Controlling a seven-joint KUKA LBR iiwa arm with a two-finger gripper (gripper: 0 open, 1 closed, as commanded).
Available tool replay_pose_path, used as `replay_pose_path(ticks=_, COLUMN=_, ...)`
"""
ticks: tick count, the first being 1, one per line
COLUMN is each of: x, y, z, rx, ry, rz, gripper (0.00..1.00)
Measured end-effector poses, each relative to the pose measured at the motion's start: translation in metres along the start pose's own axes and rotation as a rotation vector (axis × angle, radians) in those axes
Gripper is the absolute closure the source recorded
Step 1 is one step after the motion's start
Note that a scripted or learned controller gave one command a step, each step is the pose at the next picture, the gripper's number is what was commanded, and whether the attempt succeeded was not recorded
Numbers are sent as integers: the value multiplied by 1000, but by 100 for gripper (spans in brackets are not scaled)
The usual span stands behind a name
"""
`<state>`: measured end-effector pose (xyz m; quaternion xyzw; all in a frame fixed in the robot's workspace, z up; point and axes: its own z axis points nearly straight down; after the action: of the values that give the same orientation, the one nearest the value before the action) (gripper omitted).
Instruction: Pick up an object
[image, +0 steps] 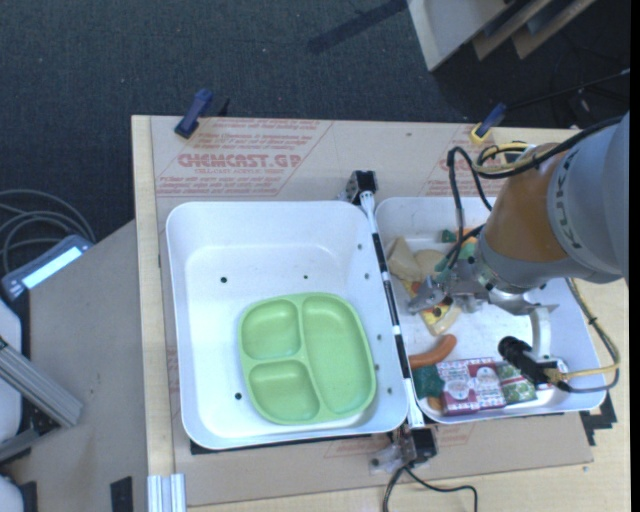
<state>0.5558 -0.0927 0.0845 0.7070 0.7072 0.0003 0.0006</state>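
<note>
Orange-banded arm (520, 215) in from 3 o'clock, low over the right bin (585, 310), with the tool (437, 292) at that bin's 9 o'clock side, deep in the clutter. Impossible to tell whether spread, pressed together, or pinching anything: too blurred and crowded there. Just beside the tool, toward 6 o'clock, a yellow-and-red piece (437, 320), touching or nearly so, and probably the target. At 11 o'clock of the tool, a tan lump (405, 260). Farther toward 6 o'clock, an orange sausage (432, 350), then a green scrap (428, 381) and a red-and-white packet (470, 385) along the bin's 6 o'clock wall. In the left bin (200, 240), a green plate (300, 355), well apart from all this. Judged as the reach-and-grasp step, with nothing yet lifted. Next: settle squarely over one piece, close firmly on it, then rise straight up, clear of the neighbours and the bin's wall. Worth watching for a crowded grip catching two things at once, or a flat piece slipping free on the way up.
</note>
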Motion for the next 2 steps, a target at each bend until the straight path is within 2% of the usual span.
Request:
replay_pose_path(ticks=1, x=1, y=-45, z=0, rx=4, ry=1, rz=1, gripper=0)
replay_pose_path(ticks=2, x=-2, y=-15, z=0, rx=0, ry=0, rz=0, gripper=0)
